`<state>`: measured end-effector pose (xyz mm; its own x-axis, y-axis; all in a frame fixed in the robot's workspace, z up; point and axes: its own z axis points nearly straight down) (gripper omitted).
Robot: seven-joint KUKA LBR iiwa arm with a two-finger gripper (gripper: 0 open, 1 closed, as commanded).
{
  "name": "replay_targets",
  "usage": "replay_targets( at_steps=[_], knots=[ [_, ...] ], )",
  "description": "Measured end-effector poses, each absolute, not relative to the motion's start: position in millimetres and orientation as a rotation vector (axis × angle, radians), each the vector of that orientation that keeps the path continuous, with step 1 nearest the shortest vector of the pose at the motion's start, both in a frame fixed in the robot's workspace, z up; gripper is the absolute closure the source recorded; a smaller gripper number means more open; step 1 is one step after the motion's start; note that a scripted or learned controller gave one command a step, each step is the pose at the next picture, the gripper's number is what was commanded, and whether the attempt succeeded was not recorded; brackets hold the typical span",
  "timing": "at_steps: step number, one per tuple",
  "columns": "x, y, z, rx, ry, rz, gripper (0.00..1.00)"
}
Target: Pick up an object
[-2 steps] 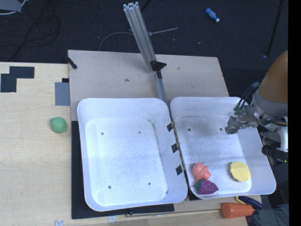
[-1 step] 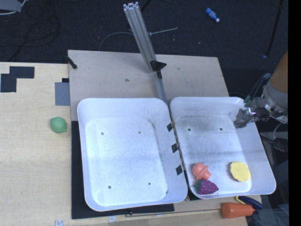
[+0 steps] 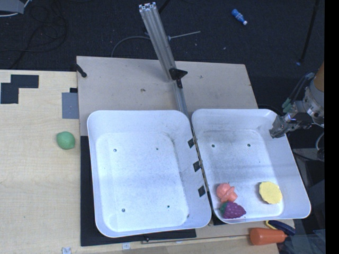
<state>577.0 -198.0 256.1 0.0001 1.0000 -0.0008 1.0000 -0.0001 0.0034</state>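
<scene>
In the right bin point(image 3: 249, 142), three small objects lie near the front edge: an orange-pink piece point(image 3: 226, 191), a purple grape-like bunch point(image 3: 233, 210) just in front of it, and a yellow round piece point(image 3: 270, 192) to the right. My gripper point(image 3: 279, 128) hangs at the right bin's far right rim, well back from these objects. Nothing shows between its fingertips. The arm comes in from the right edge.
The left bin point(image 3: 137, 168) stands beside the right one. A green ball point(image 3: 66, 140) lies on the wooden bench at the left. An orange object point(image 3: 267, 236) lies in front of the right bin. A metal rail point(image 3: 161, 41) slants up behind the bins.
</scene>
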Motion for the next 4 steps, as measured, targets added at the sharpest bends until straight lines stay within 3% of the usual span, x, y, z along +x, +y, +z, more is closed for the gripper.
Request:
replay_targets(
  at_steps=[4],
  knots=[
    [544.9, 4.9, 239.5, 2.220, 2.226, -0.001, 1.00]
  ],
)
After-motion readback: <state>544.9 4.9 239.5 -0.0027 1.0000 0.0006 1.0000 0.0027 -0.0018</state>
